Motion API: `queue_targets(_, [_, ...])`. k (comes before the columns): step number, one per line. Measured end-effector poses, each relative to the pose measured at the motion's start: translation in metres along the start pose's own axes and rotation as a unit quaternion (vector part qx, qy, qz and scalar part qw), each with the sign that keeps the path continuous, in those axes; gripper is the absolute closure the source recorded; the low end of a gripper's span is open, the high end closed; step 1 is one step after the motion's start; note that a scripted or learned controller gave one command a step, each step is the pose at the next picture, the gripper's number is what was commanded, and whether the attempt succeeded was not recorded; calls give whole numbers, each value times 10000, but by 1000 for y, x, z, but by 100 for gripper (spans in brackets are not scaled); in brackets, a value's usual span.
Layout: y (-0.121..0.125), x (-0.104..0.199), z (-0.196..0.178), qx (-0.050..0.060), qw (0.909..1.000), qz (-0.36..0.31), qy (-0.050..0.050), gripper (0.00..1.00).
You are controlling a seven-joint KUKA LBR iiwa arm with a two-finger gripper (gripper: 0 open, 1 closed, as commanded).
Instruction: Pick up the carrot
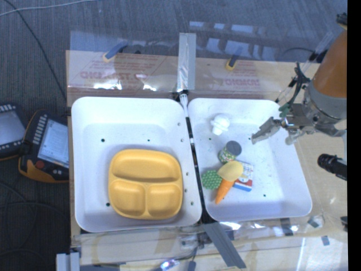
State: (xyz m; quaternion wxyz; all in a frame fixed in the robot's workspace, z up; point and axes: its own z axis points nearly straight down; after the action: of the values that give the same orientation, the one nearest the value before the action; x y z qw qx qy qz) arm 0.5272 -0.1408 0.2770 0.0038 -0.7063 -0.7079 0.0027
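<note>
Two white bins sit side by side on the surface (84, 75). Left bin (90, 129) holds a yellow divided plate (145, 183). Right bin (282, 191) holds the carrot (223, 189), lying near the front beside a green item (211, 179), a yellow piece (230, 170), a small carton (243, 183), a can (231, 149) and a white object (220, 123). Printed lettering behind the bins is illegible. Tool (277, 130) hangs at the right bin's right rim, fingers spread, holding nothing, well apart from the carrot.

The arm (330, 78) has a broad orange band above a pale grey wrist section. Thin dark cables run down its side to the wrist. Below that sits a metal-grey gripper (276, 130) with small dark fittings and one slim grey finger-like piece jutting out.
</note>
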Motion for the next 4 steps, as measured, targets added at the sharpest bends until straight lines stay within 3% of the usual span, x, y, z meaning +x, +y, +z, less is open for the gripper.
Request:
queue_targets(1, [-28,29,116,-3,9788,-2049,7,0])
queue_targets(2, [-33,31,178,-101,9703,-2415,-54,0])
queue_targets(3, [-31,31,167,-129,9705,-2408,-66,100])
queue_targets(4, [6,72,97,2,9993,-371,-12,100])
